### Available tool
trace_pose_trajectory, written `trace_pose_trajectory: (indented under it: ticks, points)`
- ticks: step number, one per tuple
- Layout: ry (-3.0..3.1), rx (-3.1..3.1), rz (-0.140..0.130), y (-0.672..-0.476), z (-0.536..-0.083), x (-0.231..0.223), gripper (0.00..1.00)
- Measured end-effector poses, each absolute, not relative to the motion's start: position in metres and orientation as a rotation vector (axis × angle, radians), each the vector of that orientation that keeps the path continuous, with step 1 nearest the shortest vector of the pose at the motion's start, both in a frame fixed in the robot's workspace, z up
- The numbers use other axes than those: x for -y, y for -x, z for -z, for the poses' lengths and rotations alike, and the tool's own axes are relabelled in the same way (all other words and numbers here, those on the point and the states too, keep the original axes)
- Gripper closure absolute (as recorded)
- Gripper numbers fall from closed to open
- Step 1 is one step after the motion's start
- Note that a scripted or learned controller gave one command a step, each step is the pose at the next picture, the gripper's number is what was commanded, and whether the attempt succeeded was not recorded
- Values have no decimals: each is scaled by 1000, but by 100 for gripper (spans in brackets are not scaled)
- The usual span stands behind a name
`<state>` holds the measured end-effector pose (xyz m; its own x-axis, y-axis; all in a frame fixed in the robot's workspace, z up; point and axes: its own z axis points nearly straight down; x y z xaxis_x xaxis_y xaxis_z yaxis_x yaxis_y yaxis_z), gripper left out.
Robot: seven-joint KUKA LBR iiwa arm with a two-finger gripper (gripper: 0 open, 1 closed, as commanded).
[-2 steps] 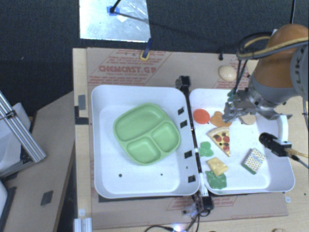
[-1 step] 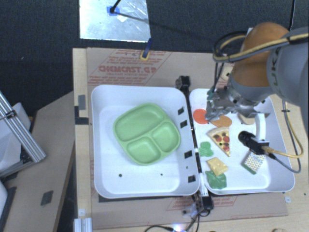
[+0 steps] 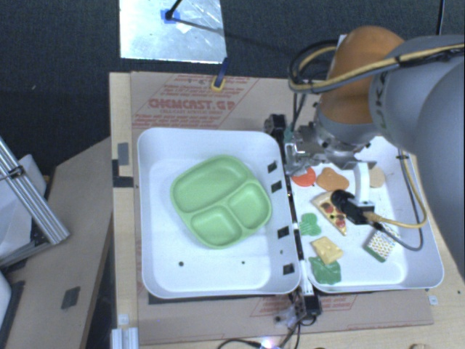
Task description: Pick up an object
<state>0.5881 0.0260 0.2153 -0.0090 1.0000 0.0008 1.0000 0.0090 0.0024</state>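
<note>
My claw (image 3: 298,158) is down at the 10 o'clock corner of the right bin (image 3: 425,264), close against the wall that bin shares with its neighbour. From this slant I cannot tell whether it is wide or narrow, or whether anything is in it (my own wrist is in the way).

Working across from the left, the left bin (image 3: 156,267) holds a green divided plate (image 3: 218,198). It lies flat near the bin's middle with its three compartments facing up.

Past the shared wall, the right bin carries the small toy foods, any of which I could pick. A red-orange piece (image 3: 305,177) lies just at my claw's 6 o'clock, the nearest of them. A green piece (image 3: 310,225) sits against the shared wall at the bin's 8 o'clock. At 7 o'clock a green leaf (image 3: 325,271) lies in the corner, and a yellow wedge (image 3: 327,249) touches it at its 12 o'clock. A pizza slice (image 3: 330,215) lies just beside the green piece, at that piece's 2 o'clock. An orange piece (image 3: 333,179) is close at the red-orange piece's 3 o'clock. A tan piece (image 3: 376,177) lies toward the bin's 1 o'clock, beside my arm. A checkered piece (image 3: 380,246) sits at 5 o'clock, apart from the rest.
</note>
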Motion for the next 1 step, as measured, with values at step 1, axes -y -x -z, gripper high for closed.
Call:
trace_pose_trajectory:
  ticks: [1]
  points:
    - [-2212,-2230,-4,-597,-216,-52,100]
